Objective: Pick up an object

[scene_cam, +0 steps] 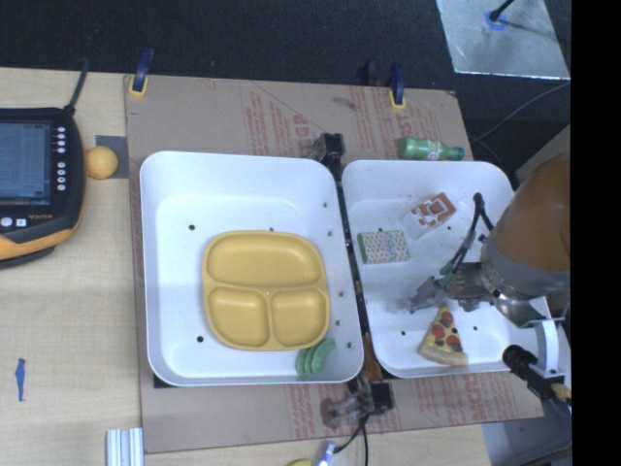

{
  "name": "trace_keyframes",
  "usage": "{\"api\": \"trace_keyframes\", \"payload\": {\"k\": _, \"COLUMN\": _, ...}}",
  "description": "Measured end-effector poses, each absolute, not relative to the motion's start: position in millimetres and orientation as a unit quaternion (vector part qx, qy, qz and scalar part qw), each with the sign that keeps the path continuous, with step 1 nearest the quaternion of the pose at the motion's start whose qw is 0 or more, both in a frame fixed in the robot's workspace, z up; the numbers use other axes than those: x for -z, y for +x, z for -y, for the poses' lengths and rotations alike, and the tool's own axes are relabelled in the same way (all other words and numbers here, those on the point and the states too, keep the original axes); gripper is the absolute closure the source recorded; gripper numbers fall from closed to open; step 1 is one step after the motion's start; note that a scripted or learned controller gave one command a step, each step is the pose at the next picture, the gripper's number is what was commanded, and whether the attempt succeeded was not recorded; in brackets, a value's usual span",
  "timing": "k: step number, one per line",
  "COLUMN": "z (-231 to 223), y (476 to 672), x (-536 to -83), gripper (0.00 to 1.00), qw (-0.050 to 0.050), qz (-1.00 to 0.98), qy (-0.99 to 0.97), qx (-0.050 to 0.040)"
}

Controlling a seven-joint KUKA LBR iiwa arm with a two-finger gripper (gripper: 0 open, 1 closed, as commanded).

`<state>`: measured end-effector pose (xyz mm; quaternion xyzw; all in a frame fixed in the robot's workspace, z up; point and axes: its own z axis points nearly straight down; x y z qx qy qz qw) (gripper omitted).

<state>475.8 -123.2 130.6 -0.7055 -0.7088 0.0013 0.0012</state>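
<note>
Currently your hand (424, 297) is hovering low in the right bin (388, 357), and you cannot tell whether it is open or closed. Nothing is showing between its fingers. The pizza slice (443, 337) is lying just beside it, toward the near edge, its point aiming back at the hand and its crust facing the near wall. The green card (383, 247) and the wrapper (432, 211) are sitting farther off, toward the far wall.
</note>
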Motion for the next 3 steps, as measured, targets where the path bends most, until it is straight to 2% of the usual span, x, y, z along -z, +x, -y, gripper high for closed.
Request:
{"api": "trace_keyframes", "payload": {"k": 1, "z": 149.4, "y": 475.1, "x": -91.0, "gripper": 0.00, "qw": 0.002, "qz": 0.709, "qy": -0.705, "qx": -0.0017}}
{"api": "trace_keyframes", "payload": {"k": 2, "z": 150.0, "y": 476.0, "x": -101.8, "gripper": 1.00, "qw": 0.002, "qz": 0.710, "qy": -0.704, "qx": -0.0016}}
{"api": "trace_keyframes", "payload": {"k": 3, "z": 149.9, "y": 475.5, "x": -101.3, "gripper": 0.00, "qw": 0.002, "qz": 0.710, "qy": -0.704, "qx": -0.0020}}
